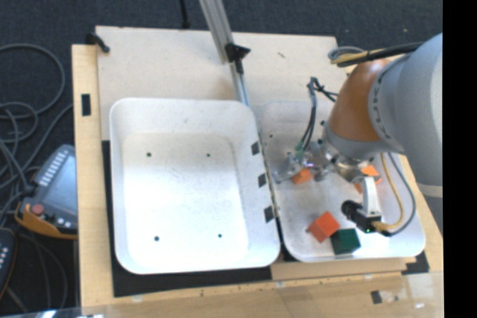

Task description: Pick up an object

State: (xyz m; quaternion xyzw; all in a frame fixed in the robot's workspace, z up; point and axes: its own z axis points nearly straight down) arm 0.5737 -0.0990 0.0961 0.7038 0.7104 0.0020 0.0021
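While the grey arm reaches into the right bin, its gripper closes around a small orange block; an orange cube and green block lie below it. Grasp apparently made, lifting comes next.

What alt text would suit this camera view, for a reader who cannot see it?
The grey arm's gripper is low in the right bin, at a small orange object. An orange block and a dark green block lie nearer the front. The left bin sits alongside.
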